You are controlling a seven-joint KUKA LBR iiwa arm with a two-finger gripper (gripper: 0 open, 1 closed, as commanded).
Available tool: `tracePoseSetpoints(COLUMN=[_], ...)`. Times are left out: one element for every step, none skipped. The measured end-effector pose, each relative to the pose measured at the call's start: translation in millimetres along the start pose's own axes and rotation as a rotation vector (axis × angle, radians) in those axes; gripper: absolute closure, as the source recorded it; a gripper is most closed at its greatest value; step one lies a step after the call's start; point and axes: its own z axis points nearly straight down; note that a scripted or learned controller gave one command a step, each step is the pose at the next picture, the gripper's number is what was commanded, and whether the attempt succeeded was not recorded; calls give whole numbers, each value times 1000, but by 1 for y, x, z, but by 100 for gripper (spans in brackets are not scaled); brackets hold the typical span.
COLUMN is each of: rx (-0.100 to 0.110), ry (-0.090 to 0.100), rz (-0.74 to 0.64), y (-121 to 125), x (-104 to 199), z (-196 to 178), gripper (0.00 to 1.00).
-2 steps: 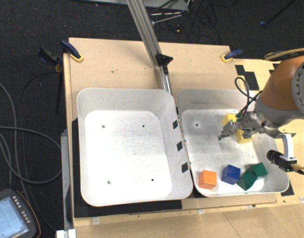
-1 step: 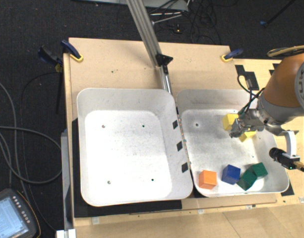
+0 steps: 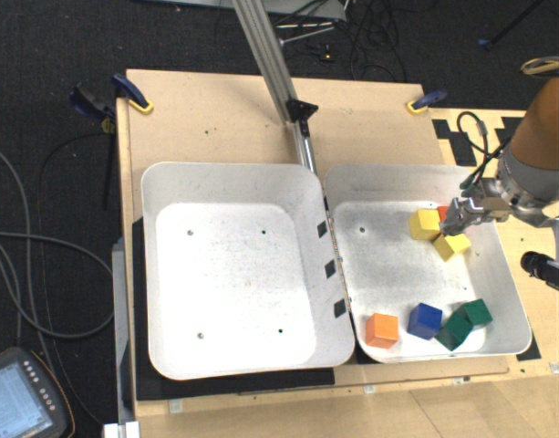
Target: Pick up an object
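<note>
End effector [image 3: 457,219] grip state unclear, over right bin [image 3: 388,194]; wooden bench [image 3: 215,117], dark cabled floor [image 3: 51,226]

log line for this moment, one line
pincer over right bin | between two yellow blocks | orange, blue, green blocks at front

We see two bins side by side on the bench [image 3: 224,117]: the left bin [image 3: 160,245] occupies the frame centre-left, the right bin [image 3: 388,190] the centre-right. In the right bin, two blocks sit close together at upper right: one block [image 3: 425,224] and, just below-right of it, a second block [image 3: 451,245]. The gripper [image 3: 460,215] sits between and just beside them. Along the lower edge, left to right, lie a third block [image 3: 381,329], a fourth block [image 3: 425,320], and a touching pair [image 3: 465,322].
</note>
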Motion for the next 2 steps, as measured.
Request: tracePoseSetpoints(rx=[3, 6], ry=[1, 4], rz=[-1, -8], y=[1, 15], x=[-1, 56], z=[-12, -8], gripper=[100, 100])
